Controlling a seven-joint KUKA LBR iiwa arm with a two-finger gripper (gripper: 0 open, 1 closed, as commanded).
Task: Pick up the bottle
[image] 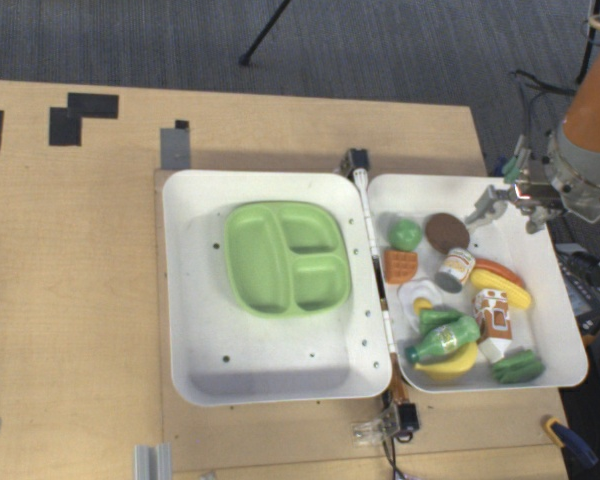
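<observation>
End effector (508, 204) hangs over the right bin's (570, 298) far right corner, fingers spread, nothing between them. Bottle (443, 339), green, lies on its side near the bin's front, resting against a banana (450, 364), well apart from the end effector. Left bin (195, 268) holds a green divided plate (286, 258).

The arm (592, 138) is cut off by the frame's right edge. At lower right, the bottle (444, 340) hides part of a banana (452, 365). The can (456, 267) label is too small to read.

The pincer (507, 211) hangs low — fingers spread (grey arm at right).
</observation>
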